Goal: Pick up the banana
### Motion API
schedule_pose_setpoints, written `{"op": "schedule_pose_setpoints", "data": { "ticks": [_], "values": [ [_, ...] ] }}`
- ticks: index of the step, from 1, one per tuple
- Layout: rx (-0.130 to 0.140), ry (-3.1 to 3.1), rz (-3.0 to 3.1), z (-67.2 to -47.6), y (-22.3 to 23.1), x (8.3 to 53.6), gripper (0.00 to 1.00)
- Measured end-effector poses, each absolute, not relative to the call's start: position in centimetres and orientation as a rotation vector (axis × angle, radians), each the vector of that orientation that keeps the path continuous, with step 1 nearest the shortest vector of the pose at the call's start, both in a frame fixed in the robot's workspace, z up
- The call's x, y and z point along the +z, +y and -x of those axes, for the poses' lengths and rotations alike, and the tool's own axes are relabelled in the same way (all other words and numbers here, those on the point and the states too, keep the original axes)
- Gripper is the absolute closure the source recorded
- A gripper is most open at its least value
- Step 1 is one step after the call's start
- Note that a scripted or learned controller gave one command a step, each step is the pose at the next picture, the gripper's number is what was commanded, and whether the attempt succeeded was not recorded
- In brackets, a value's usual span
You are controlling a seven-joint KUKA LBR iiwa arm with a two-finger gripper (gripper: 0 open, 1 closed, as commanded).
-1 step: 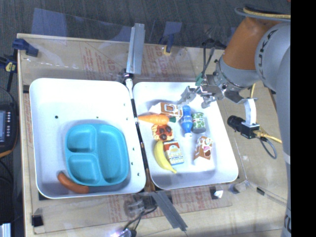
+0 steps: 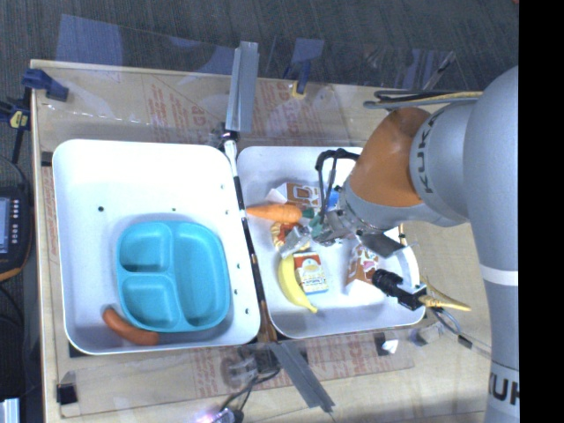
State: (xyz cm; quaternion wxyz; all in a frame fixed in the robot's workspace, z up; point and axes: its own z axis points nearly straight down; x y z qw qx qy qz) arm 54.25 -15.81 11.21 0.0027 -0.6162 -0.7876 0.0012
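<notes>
Gripper [image 2: 328, 229] is hovering just right of the curved yellow banana [image 2: 294, 282]; finger state unreadable; it should be centring over the fruit's middle.

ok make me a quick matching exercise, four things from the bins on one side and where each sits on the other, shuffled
Things:
1. banana
2. blue divided plate
3. carrot
4. sausage

Places:
A. middle of the left bin
B. near edge of the right bin, beside a small carton
C. left bin, tucked at the plate's near corner
D. right bin, by the wall between the bins, farther back than the banana

Pairs: 1-B, 2-A, 3-D, 4-C
</notes>
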Motion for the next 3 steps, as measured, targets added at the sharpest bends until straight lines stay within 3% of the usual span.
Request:
{"op": "schedule_pose_setpoints", "data": {
  "ticks": [1, 2, 3],
  "values": [
    [-0.009, -2.591, 1.802, -49.1, -14.3, 9.7, 0.0],
    [-0.011, -2.595, 1.793, -49.2, -14.2, 10.8, 1.0],
    [0.0, -2.407, 2.018, -56.5, -16.2, 23.3, 1.0]
  ]
}}
